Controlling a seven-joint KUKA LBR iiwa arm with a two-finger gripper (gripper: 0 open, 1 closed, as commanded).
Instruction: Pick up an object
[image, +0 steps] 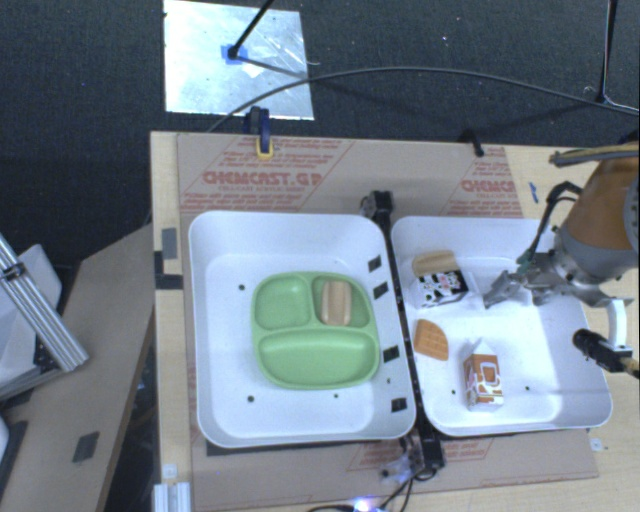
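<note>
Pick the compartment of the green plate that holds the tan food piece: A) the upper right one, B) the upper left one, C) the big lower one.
A: the tan food piece lies in the upper right compartment of the green plate, in the left bin; the other two compartments show bare green.
</note>
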